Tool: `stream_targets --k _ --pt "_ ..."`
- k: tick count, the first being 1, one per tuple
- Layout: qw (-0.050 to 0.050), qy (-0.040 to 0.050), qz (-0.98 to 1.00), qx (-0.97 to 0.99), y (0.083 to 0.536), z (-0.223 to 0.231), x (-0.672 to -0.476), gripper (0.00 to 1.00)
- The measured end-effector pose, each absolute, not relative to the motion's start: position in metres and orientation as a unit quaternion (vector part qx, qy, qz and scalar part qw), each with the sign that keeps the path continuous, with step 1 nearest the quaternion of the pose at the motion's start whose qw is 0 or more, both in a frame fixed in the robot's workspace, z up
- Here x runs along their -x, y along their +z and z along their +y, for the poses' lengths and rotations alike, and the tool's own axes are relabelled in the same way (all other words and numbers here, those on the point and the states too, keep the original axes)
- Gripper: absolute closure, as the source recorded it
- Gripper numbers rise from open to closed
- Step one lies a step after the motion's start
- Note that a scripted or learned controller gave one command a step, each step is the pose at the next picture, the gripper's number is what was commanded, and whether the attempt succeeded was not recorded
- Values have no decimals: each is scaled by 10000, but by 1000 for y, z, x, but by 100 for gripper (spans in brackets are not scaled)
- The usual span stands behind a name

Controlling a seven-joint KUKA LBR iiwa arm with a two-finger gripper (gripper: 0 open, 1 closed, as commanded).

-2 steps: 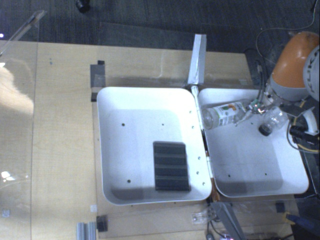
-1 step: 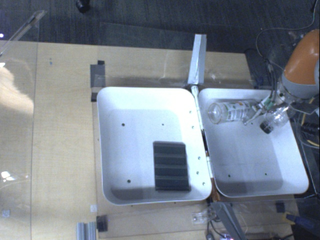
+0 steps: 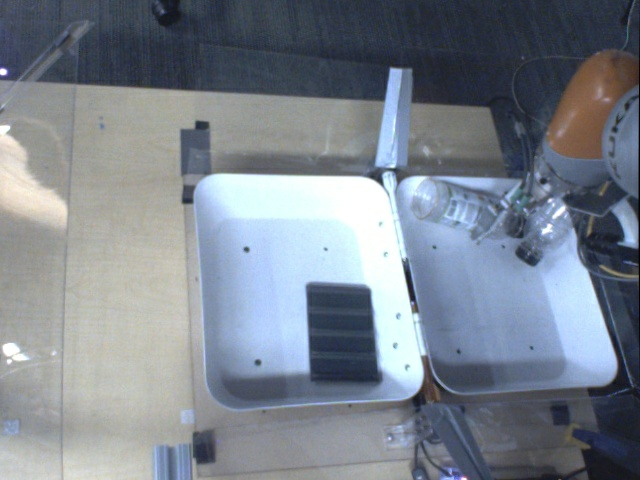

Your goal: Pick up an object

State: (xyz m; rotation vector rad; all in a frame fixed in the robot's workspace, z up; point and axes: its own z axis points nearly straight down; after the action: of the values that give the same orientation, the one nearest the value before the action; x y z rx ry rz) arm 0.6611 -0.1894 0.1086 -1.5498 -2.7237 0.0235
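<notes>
Nearest to the camera, at about 6 o'clock in the left bin point(image 3: 225, 268), lies a black ribbed block point(image 3: 342, 332), flat on the white floor and close to the lower wall. Its ridges run across it from side to side. To the right, touching along the middle edge, stands the right bin point(image 3: 560, 358). In its upper part, at about 11 o'clock of that bin, a clear plastic bottle point(image 3: 448, 206) lies on its side, with its round end toward the left wall. The gripper point(image 3: 525, 230) is low over the same bin at about 1 o'clock, just beside the other end of the bottle. Whether its claw is apart or together I cannot tell, because the parts are small and mixed with shiny reflections. Above it the arm point(image 3: 590, 108) shows its orange band at 2 o'clock of the view.
</notes>
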Motion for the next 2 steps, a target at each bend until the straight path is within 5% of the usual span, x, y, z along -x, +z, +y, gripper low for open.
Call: stream_targets --k 1,2 --pt "188 14 -8746 4846 105 -200 -669 0" --pt "49 151 -8693 4941 105 -186 -664 0"
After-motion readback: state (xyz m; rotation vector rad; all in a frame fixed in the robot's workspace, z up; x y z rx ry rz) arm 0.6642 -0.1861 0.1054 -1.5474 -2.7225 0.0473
